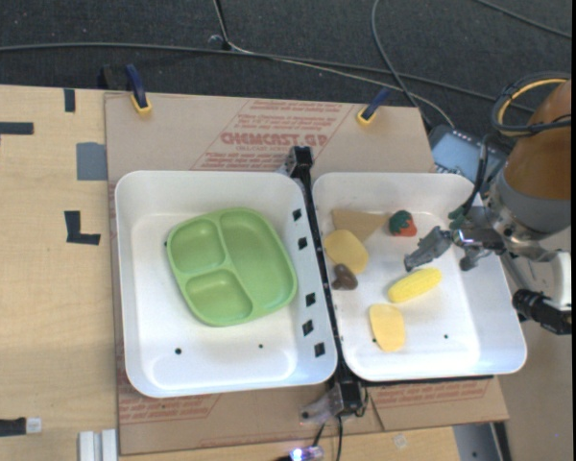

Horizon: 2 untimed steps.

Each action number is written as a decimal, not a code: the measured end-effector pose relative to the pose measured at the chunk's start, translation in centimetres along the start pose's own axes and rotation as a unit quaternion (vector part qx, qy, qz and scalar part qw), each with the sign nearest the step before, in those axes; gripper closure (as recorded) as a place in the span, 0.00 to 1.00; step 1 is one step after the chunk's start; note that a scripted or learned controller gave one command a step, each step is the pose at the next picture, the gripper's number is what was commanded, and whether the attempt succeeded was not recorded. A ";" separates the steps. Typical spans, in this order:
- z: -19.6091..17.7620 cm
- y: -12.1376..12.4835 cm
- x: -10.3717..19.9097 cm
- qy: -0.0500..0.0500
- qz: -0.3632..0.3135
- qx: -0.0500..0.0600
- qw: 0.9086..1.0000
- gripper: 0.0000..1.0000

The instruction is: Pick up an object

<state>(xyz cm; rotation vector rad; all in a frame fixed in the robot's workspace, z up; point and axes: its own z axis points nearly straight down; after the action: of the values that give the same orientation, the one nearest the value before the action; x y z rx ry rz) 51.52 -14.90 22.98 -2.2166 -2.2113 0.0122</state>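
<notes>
My gripper [448, 254] hangs over the right side of the right bin [490, 349], its two grey fingers spread apart with nothing between them. Just below and left of it lies a yellow corn cob [414, 284]. A flat yellow piece [388, 327] lies nearer the front. By the bin's left wall is a round yellow object [346, 251], with a tan wedge [357, 222] behind it and a small brown object [344, 277] in front of it. A small red and green fruit [401, 224] sits toward the back.
The left bin [139, 353] holds a green divided plate [232, 265]. A black divider with clips [307, 257] runs between the bins. Cables [394, 56] cross the dark surface behind the cardboard base.
</notes>
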 end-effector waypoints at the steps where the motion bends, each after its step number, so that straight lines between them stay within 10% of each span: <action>1: -0.6 0.2 0.0 -0.001 -0.002 -0.006 1.000 0.00; 2: 4.3 -0.2 0.8 -0.001 -0.002 -0.004 1.000 0.00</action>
<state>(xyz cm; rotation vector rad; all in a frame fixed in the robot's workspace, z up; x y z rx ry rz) 51.23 -14.04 18.73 -2.2171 -2.2194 0.0051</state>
